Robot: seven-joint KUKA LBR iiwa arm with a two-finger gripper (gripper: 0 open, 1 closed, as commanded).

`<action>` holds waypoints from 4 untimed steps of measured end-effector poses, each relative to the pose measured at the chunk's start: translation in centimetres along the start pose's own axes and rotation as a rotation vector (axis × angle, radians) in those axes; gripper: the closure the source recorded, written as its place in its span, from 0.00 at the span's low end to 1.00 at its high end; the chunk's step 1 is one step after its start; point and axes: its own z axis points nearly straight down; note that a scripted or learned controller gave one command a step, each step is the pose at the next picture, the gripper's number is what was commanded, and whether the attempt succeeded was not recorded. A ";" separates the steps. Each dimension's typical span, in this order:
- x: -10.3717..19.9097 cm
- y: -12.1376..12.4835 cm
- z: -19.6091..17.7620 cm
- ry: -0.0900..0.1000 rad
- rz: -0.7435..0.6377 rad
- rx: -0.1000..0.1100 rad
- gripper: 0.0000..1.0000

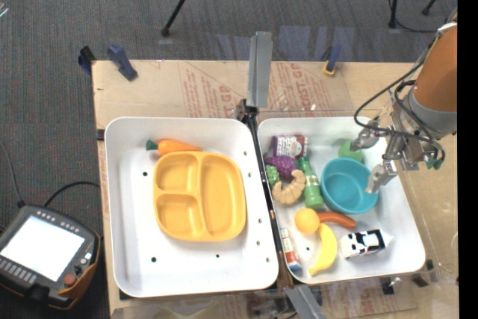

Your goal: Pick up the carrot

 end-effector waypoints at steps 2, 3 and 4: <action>6.9 10.5 8.1 0.001 0.206 0.001 0.00; 4.0 11.2 3.1 -0.006 0.212 0.001 0.00; 4.1 11.5 2.4 0.000 0.205 0.000 1.00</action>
